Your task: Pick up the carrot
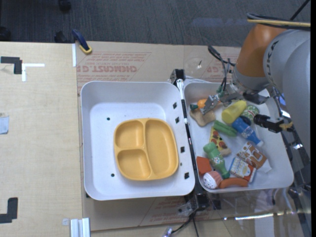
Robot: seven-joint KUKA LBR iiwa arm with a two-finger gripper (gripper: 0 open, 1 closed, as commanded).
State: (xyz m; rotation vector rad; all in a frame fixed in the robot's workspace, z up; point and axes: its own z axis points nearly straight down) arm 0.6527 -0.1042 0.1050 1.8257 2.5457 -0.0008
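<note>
Reaching into the upper left of the right bin [281, 179], the gripper [211, 104] hangs with fingers slightly spread, holding nothing. Pickup is not yet done, I judge. The carrot [233, 182] lies at the bin's lower edge, well apart, long axis left-right; which end is its tip is unclear.

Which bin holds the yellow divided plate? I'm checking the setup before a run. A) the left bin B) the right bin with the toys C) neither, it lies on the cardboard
A: the yellow divided plate lies flat in the left bin, while the toy food is piled in the right bin.
</note>
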